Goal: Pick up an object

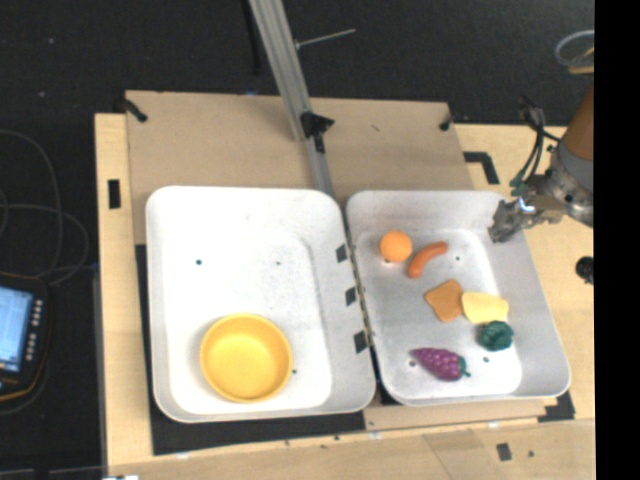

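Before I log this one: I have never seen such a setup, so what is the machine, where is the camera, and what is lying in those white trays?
This is one picture from a fixed camera above the bench, looking down at a slant. The machine is a robot arm reaching in from the right; its tool hangs at the top right corner of the right bin, and nothing can be seen between its tips. The left bin holds a yellow bowl. The right bin holds toy food: an orange ball, an orange sausage shape, a tan piece touching a yellow piece, a dark green piece and purple grapes. Nothing has been picked up yet.
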Available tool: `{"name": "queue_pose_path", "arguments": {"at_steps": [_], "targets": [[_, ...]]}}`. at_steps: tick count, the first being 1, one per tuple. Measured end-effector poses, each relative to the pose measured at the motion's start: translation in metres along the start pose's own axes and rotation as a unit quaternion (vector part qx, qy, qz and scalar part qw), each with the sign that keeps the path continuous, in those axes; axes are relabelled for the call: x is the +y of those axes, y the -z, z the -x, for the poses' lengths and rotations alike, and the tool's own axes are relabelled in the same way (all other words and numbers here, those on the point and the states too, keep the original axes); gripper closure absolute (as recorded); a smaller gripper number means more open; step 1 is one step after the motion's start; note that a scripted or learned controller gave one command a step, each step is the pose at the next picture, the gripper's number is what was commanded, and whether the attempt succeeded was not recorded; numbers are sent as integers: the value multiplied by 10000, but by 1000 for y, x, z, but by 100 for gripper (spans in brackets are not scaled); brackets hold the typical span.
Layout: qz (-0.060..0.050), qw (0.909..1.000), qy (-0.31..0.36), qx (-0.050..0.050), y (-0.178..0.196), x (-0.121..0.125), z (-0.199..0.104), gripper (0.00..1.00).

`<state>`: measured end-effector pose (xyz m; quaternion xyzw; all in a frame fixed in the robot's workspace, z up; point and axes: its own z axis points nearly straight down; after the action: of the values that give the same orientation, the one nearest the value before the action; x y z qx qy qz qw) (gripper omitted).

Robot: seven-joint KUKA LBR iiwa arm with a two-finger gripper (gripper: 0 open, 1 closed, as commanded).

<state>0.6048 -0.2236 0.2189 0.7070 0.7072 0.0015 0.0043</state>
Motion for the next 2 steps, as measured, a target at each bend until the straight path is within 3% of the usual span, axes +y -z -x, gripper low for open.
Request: {"name": "queue_pose_path", "arguments": {"at_steps": [1, 2], "targets": [[5, 10000, 10, -1, 66, 3, 3, 100], [-34, 10000, 22, 15, 55, 0, -39, 100]]}}
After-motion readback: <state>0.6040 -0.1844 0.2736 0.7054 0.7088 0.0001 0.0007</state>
